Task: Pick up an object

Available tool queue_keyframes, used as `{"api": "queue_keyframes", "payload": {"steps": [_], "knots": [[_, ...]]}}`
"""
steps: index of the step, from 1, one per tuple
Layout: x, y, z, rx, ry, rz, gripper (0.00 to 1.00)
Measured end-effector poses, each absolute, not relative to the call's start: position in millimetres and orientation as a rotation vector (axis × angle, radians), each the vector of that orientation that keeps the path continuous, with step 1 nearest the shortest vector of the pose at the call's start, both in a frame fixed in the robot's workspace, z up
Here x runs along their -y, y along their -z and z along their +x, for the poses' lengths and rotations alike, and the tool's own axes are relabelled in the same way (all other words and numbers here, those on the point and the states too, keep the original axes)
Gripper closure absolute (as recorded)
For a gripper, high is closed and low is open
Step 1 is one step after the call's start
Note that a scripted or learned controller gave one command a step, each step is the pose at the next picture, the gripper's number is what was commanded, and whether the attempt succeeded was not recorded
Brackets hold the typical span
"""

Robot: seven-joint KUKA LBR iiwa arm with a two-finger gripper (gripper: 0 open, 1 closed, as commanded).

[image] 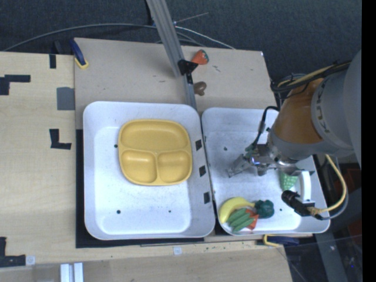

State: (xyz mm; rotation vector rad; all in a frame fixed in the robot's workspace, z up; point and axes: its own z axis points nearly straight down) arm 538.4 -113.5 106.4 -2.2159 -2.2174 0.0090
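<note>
Gripper (239,167) hung low in right bin (235,122); finger state could not be told. Toy food pile (245,211) lay near, at the bin's front edge.

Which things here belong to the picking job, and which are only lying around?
Job: gripper low in the right bin; yellow banana, green toys and, a pale green item.

Lying about: yellow divided plate in the left bin; orange clamp.

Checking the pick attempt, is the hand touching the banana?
Apart. The camera view shows bare white bin floor between the hand and the banana.
</note>
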Motion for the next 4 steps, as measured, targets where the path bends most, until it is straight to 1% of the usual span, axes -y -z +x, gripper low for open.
{"api": "queue_keyframes", "payload": {"steps": [1, 2, 3, 4], "knots": [[113.3, -88.9, 538.5, 2.223, -0.002, -2.220, 0.00], [112.7, -99.3, 538.3, 2.222, -0.002, -2.218, 1.00], [117.1, -142.0, 539.5, 2.223, 0.001, -2.222, 1.00], [122.9, -202.1, 545.5, 2.226, 0.004, -2.224, 1.00]]}}
